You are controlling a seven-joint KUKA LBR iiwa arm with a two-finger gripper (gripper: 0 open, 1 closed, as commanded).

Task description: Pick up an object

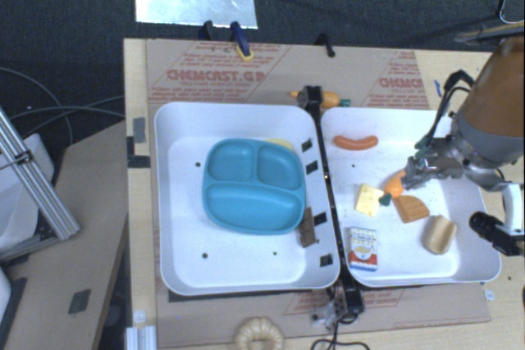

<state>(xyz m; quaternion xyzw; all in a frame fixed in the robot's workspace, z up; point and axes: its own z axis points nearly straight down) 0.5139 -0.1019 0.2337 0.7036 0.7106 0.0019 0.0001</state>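
The gripper [413, 175] hangs low over the right bin [472, 213], toward its 3 o'clock side, and its tip sits right at a small orange piece [394, 184]; whether the jaws are spread or pressed together I cannot tell, because the wrist hides them, and nothing shows as pinched between them. The orange piece lies near the bin's middle, touching or almost touching the tip. At its 8 o'clock is a yellow cheese wedge [368, 199], at its 5 o'clock a tan slice [412, 209], and farther toward 5 o'clock a pale bread roll [440, 234]. A sausage [355, 143] lies toward 11 o'clock, and a small carton [363, 249] toward 7 o'clock. These look like hollow plastic play food, so I judge them light, stiff and rather slick, likely to skid or squirt out of a pinch. The orange piece is small and rounded; closing across its narrow middle, low and square, seems safest. The cheese wedge offers flat sides and may be the easier take. The left bin holds a blue tray [253, 185].
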